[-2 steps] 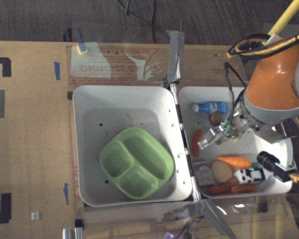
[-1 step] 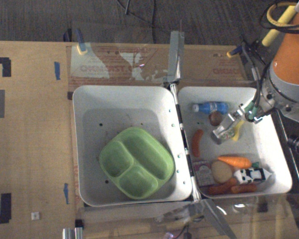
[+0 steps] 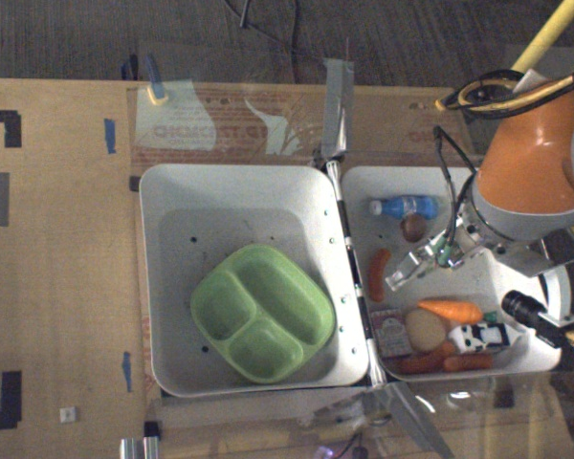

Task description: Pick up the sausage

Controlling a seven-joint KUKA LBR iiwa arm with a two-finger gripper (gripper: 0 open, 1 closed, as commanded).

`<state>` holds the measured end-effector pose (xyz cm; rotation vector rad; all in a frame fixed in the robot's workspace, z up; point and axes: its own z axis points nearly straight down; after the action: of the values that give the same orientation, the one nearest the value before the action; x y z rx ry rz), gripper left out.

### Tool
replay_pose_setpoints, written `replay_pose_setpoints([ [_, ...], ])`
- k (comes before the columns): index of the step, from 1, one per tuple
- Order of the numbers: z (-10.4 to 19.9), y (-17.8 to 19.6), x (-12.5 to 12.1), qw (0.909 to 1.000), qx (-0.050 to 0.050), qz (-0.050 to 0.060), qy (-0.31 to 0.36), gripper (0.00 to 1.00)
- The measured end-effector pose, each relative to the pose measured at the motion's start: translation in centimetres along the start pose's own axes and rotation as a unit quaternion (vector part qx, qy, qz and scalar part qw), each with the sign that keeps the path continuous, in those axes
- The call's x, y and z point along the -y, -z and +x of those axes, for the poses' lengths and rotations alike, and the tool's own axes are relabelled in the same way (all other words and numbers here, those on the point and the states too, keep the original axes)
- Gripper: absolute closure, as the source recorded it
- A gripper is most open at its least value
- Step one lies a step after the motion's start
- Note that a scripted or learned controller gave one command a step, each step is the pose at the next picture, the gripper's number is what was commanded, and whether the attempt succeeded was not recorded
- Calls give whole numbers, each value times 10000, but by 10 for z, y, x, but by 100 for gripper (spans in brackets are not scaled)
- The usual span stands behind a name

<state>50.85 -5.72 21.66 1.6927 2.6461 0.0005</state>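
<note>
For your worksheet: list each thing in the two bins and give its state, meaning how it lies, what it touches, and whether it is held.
Sausage: flat by the right bin's left wall, not held.
Green tray: tilted in the left bin.
Water bottle: on its side.
Carrot: flat, touching the beige ball.
Gripper: above the right bin, beside the sausage.

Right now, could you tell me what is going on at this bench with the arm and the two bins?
The arm is reaching into the right bin from the right, its gripper hovering beside the sausage, which lies near the bin's left wall. Nothing is held yet. That bin also holds a blue bottle, a carrot and other small items. The left bin holds a green divided plate.
</note>
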Motion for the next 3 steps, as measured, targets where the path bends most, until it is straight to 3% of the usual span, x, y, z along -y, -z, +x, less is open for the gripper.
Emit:
replay_pose_setpoints([
  [1, -23, 4, 33, 9967, -5, 6, -806, 0],
  [2, -17, -32, -38, 9987, 8, -9, -503, 0],
  [3, -70, -31, -78, 9993, 14, -12, -371, 0],
])
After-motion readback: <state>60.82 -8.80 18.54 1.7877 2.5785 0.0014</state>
